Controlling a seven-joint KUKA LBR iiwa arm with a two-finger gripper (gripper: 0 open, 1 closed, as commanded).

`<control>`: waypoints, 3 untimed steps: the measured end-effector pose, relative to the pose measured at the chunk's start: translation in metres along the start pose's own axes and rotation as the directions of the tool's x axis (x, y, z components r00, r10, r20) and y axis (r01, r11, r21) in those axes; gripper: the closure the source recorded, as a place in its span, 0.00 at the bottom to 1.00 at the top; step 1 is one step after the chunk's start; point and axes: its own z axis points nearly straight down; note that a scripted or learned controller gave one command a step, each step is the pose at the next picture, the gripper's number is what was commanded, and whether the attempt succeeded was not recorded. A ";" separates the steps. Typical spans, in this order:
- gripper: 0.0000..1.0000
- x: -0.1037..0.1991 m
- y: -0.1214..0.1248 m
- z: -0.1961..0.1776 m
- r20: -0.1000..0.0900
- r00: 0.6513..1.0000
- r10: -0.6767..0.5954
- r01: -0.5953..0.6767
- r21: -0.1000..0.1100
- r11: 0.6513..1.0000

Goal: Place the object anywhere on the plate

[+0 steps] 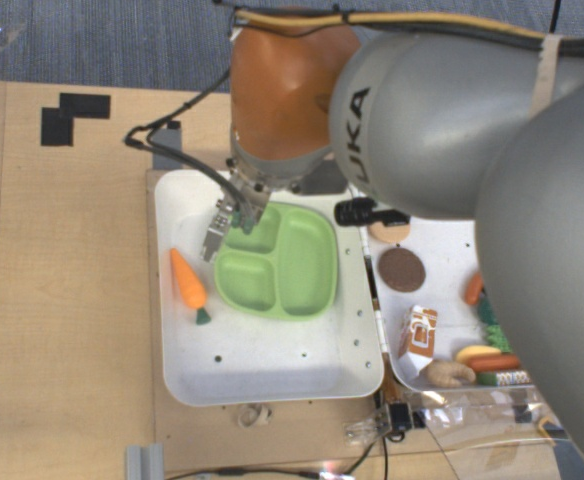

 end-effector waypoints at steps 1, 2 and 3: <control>0.00 0.000 0.000 0.000 0.000 1.000 0.000 0.000 0.000 1.000; 0.00 0.000 0.000 0.000 0.000 1.000 0.000 0.000 0.000 1.000; 0.00 0.000 0.000 0.000 0.000 1.000 0.000 0.000 0.000 1.000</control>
